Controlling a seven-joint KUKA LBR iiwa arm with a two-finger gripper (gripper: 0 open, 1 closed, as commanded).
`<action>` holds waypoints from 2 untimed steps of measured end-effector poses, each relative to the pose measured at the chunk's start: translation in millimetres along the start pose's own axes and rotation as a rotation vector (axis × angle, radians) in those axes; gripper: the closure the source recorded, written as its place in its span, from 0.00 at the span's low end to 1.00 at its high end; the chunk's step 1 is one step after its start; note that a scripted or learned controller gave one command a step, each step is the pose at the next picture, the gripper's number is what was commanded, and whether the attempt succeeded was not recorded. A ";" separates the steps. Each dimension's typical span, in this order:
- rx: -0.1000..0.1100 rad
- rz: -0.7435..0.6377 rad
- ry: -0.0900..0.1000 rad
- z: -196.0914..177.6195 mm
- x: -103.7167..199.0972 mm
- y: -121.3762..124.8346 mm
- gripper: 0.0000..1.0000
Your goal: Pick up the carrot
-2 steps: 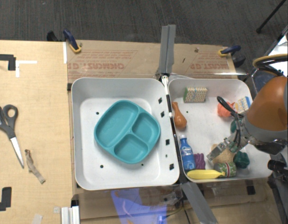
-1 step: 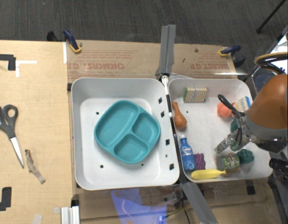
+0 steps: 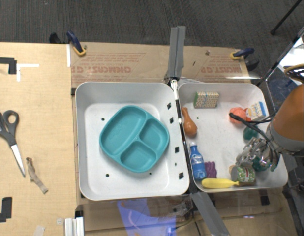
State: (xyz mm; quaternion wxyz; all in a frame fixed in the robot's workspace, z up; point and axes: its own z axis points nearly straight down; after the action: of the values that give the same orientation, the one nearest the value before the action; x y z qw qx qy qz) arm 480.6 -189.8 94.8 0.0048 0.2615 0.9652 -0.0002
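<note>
Tan wooden desk [image 3: 39, 82] carries two shallow white plastic bins side by side: left bin [image 3: 85, 146], right bin [image 3: 218, 90]. Brown printed cardboard sheet [image 3: 122, 65] lies behind them, held by blue-and-yellow clamps [image 3: 76, 43]. Grey-handled metal scissors [image 3: 9, 136] at desk's left edge, small tan scrap strip [image 3: 36, 176] just beside them

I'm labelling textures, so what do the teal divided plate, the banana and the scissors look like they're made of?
The teal divided plate looks like moulded plastic: one even colour, a matte-to-satin sheen, soft rounded compartment walls. The banana appears to be a plastic or rubber toy, uniformly bright yellow and smooth, though that is less certain. The scissors show pale metallic blades and grey handle loops, probably plastic.
</note>
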 end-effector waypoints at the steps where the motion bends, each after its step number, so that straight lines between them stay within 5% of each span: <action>1: 0.000 -0.340 0.006 -56.3 -14.5 -27.1 1.00; 2: -0.002 -0.636 0.005 -201.7 -24.9 -11.1 1.00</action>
State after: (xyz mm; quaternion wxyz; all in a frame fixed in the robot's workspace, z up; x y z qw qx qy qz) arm 494.7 -211.4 296.7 0.0025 -0.0535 0.9986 -0.0001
